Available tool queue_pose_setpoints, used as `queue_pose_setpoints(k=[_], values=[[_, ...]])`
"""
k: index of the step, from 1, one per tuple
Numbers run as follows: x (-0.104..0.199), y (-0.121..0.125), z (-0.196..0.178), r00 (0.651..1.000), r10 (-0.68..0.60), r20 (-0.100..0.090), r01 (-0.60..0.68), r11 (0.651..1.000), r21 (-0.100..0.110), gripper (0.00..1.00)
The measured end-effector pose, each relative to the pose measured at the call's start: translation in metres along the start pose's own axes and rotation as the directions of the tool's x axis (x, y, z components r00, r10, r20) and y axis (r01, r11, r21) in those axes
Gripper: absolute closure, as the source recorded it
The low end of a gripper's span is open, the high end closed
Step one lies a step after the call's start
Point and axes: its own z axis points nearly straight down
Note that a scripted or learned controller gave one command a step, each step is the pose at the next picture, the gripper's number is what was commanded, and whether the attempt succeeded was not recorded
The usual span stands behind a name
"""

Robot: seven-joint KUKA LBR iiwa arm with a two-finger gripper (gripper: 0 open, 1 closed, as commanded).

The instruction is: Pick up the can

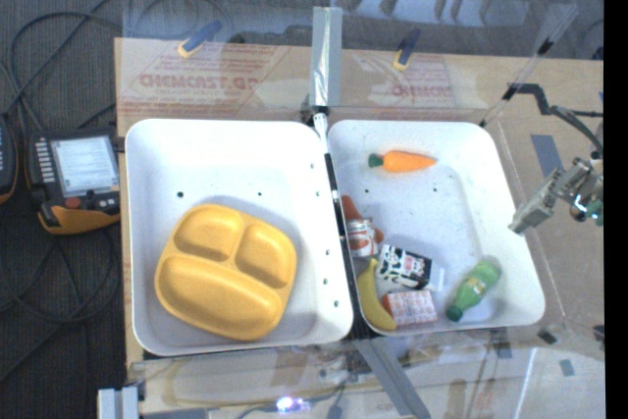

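The can [361,237] lay against the right bin's [491,211] left wall, long axis running up-down along it. The gripper [549,196] hung past the bin's right rim, its grip state unclear.

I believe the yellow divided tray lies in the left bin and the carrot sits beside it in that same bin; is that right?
Not quite. The yellow divided tray does lie in the left bin, but the carrot is not beside it: the camera view shows the carrot in the right bin, near its far edge.
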Motion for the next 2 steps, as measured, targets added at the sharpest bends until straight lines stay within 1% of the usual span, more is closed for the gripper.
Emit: queue_pose_setpoints(k=[1, 2], values=[[-0.047, 0.099, -0.029, 0.992, 0.127, 0.000, -0.127, 0.992, -0.002, 1.00], [-0.034, 0.147, -0.067, 0.999, 0.033, 0.002, -0.033, 0.999, -0.001, 1.00]])
